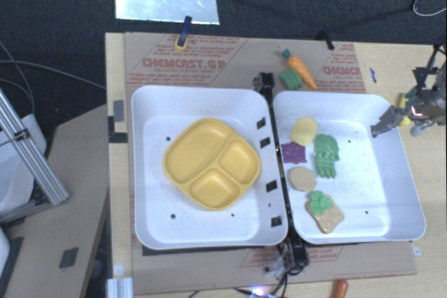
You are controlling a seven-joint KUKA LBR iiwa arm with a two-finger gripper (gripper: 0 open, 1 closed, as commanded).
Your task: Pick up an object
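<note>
Two shallow white bins side by side on a cardboard-covered bench. In the left white bin (150, 223): one yellow plastic tray with three compartments (211, 162), near the middle. In the right white bin (391, 206): a cluster of toy foods toward its left side — a pale yellow rounded piece (304, 130) farthest, a small purple bunch (293, 153) just left of a green leafy piece (325, 154), a tan round disc (302, 179) nearer, and nearest a tan slab topped with green (323, 211). Outside the bins, beyond the far edge: an orange toy carrot with a green top (299, 71).

Two-finger gripper (385, 123) at the far right rim of the right bin, well apart from every toy, nothing between its tips. Opening impossible to judge at this size and blur.

Likely stage: approach not yet committed to any piece.

Risks from here: pieces packed close, purple bunch touching or nearly touching the green leafy one, so a finger landing on a neighbour and shoving both aside. Flat disc and slab low against the floor — easy to scrape over without catching. Descent close to the bin wall: a knock against the rim.
</note>
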